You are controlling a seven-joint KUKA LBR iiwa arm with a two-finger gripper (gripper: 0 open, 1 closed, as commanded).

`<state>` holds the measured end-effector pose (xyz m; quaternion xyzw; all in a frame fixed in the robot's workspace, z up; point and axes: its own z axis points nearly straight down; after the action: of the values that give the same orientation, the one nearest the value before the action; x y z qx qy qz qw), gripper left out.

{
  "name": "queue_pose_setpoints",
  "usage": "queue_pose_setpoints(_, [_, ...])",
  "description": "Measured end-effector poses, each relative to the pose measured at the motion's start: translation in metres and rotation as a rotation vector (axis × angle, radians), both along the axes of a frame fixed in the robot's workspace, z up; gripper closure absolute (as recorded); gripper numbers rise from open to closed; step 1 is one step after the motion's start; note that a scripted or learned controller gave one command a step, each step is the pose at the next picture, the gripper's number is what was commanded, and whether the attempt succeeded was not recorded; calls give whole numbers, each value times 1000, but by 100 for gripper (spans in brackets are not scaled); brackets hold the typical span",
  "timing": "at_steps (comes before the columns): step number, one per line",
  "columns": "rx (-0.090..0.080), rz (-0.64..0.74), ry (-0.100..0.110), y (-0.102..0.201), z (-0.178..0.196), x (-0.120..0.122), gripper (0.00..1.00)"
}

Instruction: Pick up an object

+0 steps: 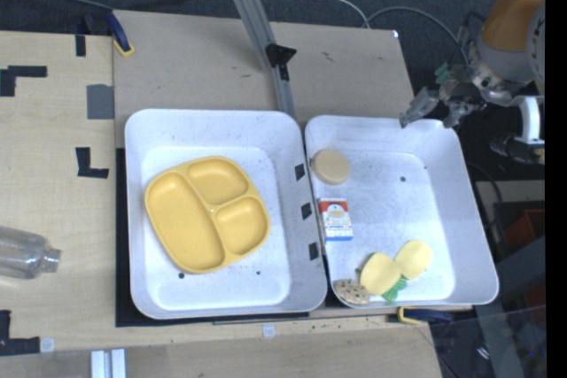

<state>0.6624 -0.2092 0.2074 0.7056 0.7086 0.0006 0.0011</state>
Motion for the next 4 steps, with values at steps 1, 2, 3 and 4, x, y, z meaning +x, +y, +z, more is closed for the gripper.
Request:
queue_pose_setpoints(1, [7,-5,28,0,-102,16,0])
queue_pose_setpoints(2, [6,-5,24,0,-101,16,0])
queue_pose_setpoints(3, [5,-5,25,0,-102,16,0])
queue_pose_setpoints(4, [13,-7,39,1,-114,15,0])
